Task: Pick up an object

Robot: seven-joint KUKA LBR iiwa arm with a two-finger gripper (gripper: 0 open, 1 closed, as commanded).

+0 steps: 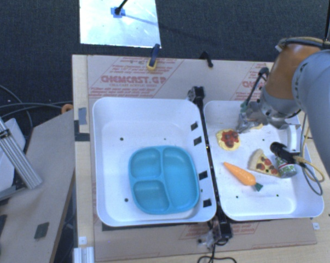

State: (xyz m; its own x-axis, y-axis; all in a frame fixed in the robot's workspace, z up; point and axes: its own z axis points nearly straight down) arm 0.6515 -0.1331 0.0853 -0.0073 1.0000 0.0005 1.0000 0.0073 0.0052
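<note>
Three toy foods lie in the right bin (274,204). A small round pizza (229,139), red with a yellow rim, is near the bin's left wall. A pizza slice (262,163) rests toward the right, and an orange carrot (241,175) with a green tip lies below them. My gripper (244,123) hangs low over the back of the right bin, just up and to the right of the round pizza, close to its edge. Nothing shows held in it.
The left bin (115,119) holds a blue divided plate (163,179). A black divider (203,141) runs between the bins. The grey arm with its orange band (288,64) fills the upper right. A shiny sheet (120,15) lies beyond the bench.
</note>
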